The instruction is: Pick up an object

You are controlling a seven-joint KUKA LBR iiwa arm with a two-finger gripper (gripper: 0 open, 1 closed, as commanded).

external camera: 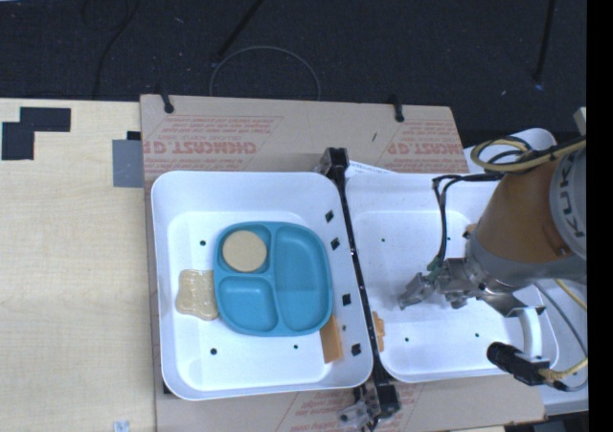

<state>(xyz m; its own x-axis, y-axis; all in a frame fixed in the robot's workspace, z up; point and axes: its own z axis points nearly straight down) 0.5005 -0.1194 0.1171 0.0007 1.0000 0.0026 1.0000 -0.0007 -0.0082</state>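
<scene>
Setting: 2 shallow white bins sit side by side on a cardboard sheet (287,133) laid over a pale wooden bench (67,258), seen from above at a slant.
Left bin (182,195): holds a blue divided plate (276,279) with 3 compartments, lying flat near the middle.
On the plate: a round tan disc (243,250) rests in the upper left compartment.
Beside the plate: a pale yellowish, lumpy piece (197,294) lies on the bin floor, touching the plate's left edge.
Near the divider: a small orange-brown block (330,342) leans at the left bin's lower right, just beside the black clamp strip (351,258) that joins the 2 bins.
Right bin (402,205): its white floor lies under the arm; a small orange sliver (379,329) shows at its left edge, by the strip.
Arm (522,219): grey with an orange band, reaching in from the right over the right bin.
Gripper (414,292): low over the right bin's floor, left of the wrist, pointing toward the divider.
Jaws: too small and blurred to tell how they stand; nothing is seen between them.
Objects to pick: all lie in the left bin or at the divider, apart from the gripper.
</scene>
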